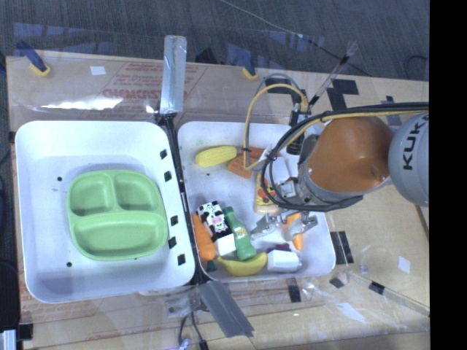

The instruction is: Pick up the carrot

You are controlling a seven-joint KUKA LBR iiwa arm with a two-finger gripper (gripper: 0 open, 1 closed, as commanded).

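- The fingers point(286, 226) are spread apart over the right bin point(321, 257), with an orange piece showing between them; whether they grip it is unclear.
- The carrot point(203, 237) lies at nine o'clock from them, beside a green bottle point(240, 239) and a banana point(243, 265).

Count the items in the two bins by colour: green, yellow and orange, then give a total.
Green: 2, plate, bottle
Yellow: 2, corn, banana
Orange: 1, carrot
Total: 5

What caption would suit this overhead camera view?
Robot gripper hovers low in the cluttered right bin, the carrot lying by its left wall.
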